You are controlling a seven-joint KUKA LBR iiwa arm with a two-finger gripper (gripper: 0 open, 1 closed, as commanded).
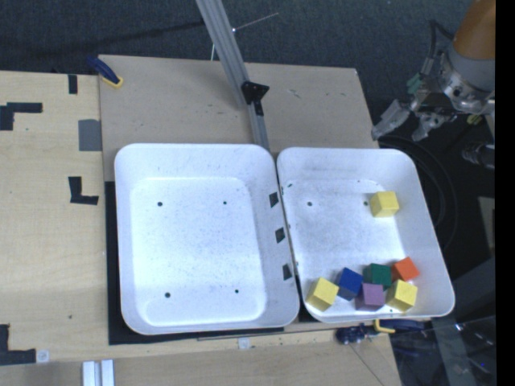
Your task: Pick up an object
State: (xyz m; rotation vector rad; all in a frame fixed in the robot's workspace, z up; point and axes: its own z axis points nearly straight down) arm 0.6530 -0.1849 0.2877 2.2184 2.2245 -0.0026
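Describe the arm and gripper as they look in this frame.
The arm enters at the upper right: an orange band over a grey wrist section. Below it sits the gripper, a cluster of grey and silvery metal parts with dark cabling around it and a small greenish spot on one side. Finer markings are too blurred to read.

a robotics lab: taped wooden bench [185,103], two white bins [129,215] (speckled with wear), a metal camera pole [229,47].

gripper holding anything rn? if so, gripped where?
Nothing held. The gripper is off the bench's right side, above the right bin; all blocks, including the lone yellow block, lie in that bin.
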